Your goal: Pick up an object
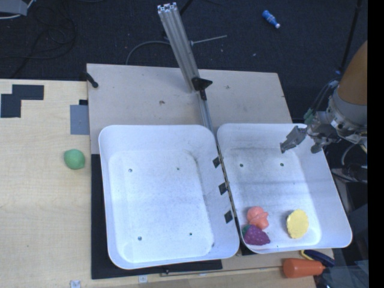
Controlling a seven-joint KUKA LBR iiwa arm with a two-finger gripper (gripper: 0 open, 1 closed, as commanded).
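Gripper [303, 138] open and empty above the far end of the right bin [282, 179] — nothing lifted yet; yellow [297, 223], orange [258, 215] and purple objects [257, 236] lie at that bin's near end.

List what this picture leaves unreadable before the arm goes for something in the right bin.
- Gripper, camera view: fingers small and blurred, so their spread is unclear.
- Purple toy and orange-pink toy: too small to tell whether they touch.
- Orange object below the right bin: partly covered by the rim.
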